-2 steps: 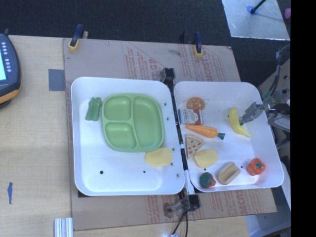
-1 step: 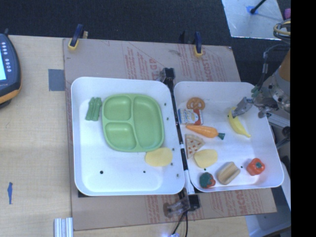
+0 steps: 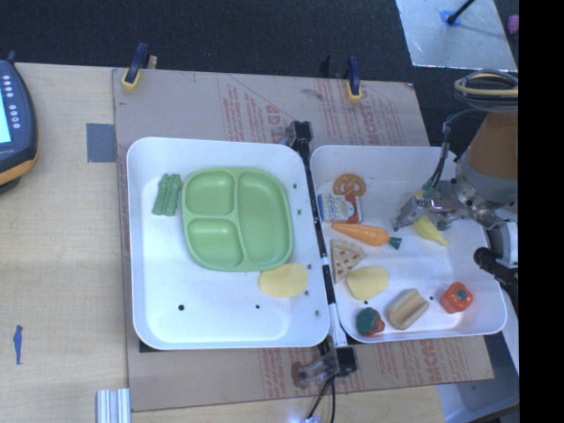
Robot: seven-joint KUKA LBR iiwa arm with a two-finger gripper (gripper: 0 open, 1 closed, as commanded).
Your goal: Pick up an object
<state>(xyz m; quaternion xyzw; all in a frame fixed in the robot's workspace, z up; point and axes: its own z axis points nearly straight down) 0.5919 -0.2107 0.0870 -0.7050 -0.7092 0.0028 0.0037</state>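
Your gripper [image 3: 412, 215] hangs low in the right bin [image 3: 401, 159], beside the yellow toy banana [image 3: 429, 230], likely lining up a grasp. Nothing sits between its fingers; whether they are spread, I cannot tell.

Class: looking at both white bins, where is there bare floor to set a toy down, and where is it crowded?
Left bin: bare floor along the front, below the green divided plate and the yellow chip. Right bin: a bare patch at the back, between the pretzel and the gripper. Its front half is crowded with toy food.
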